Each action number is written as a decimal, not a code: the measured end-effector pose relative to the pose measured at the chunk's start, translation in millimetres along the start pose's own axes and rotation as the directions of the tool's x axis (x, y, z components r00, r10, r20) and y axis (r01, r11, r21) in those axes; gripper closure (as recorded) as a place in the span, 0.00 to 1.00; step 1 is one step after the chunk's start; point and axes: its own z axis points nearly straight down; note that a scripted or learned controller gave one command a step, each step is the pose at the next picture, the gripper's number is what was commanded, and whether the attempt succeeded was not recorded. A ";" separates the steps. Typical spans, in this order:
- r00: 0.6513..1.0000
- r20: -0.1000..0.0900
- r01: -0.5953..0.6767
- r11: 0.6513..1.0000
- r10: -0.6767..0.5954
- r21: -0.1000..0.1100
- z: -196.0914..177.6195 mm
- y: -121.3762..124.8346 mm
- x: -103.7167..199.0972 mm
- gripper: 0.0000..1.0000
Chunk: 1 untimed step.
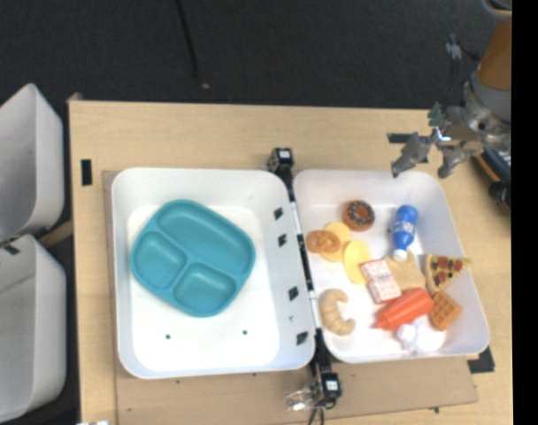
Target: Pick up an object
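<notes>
My gripper (426,158) hangs above the far right corner of the right bin (468,326), fingers spread apart, nothing between them. The arm comes in from 3 o'clock.

The right bin carries all the candidates. A chocolate doughnut (358,214) lies nearest the far wall, with a blue bottle (403,226) just beside it toward 3 o'clock. A small croissant (339,312) sits alone near the bin's left wall at 7 o'clock of the clutter. A carrot (403,308), a waffle (444,310), a pizza slice (445,270) and a pink box (380,281) crowd together toward the near right. The left bin (127,343) carries a teal divided plate (192,256).

Judgement: the bottle is the best target. It is closest to my fingers, at roughly 6 o'clock of them, and has free floor on its right side. It lies roughly along the 12–6 line, so I should turn the fingers to close across its narrow body, from 9 and 3 o'clock.

Descend straight, centred on the body, not the cap.

Risk: the left finger landing on the doughnut; the round body rolling out.
</notes>
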 end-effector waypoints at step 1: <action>1.000 0.001 0.001 1.000 -0.001 -0.008 -4.5 1.4 0.4 0.00</action>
